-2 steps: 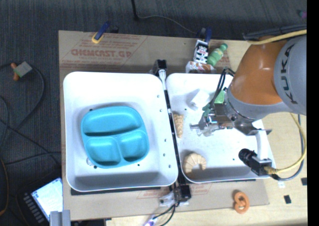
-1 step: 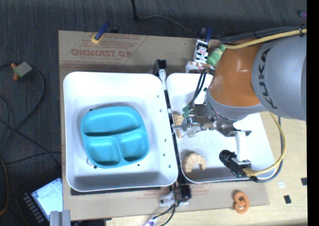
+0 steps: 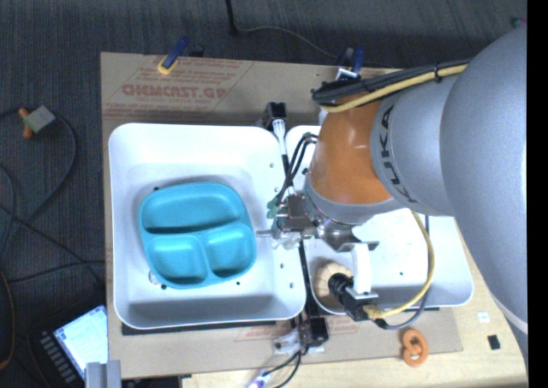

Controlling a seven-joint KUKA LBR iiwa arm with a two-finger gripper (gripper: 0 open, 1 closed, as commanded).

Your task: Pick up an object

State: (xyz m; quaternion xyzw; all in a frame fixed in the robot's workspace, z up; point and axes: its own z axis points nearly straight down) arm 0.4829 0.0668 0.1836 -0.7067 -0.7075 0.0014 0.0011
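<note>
Where the two white bins share a rim, the pincer [image 3: 289,223] hangs over the dividing wall, carried by the grey arm [image 3: 479,138], which enters from the right of the camera view. The orange band [image 3: 347,159] sits directly above and behind the pincer. The wrist covers the tip from this angle, so whether the pincer stands apart or together cannot be told, and nothing can be seen held in it.

Left of the pincer, the left bin [image 3: 128,151] holds a blue tray [image 3: 197,232] with three compartments. The tray lies flat on the bin floor, its nearest edge close to the pincer but not touching it. Below the pincer and slightly to its right, a tan ring [image 3: 328,275] rests in the near corner of the right bin [image 3: 449,279], close against the bin wall.

Farther down and to the right of the pincer, outside both bins, an orange ring [image 3: 413,345] lies on the brown bench [image 3: 171,91].
</note>
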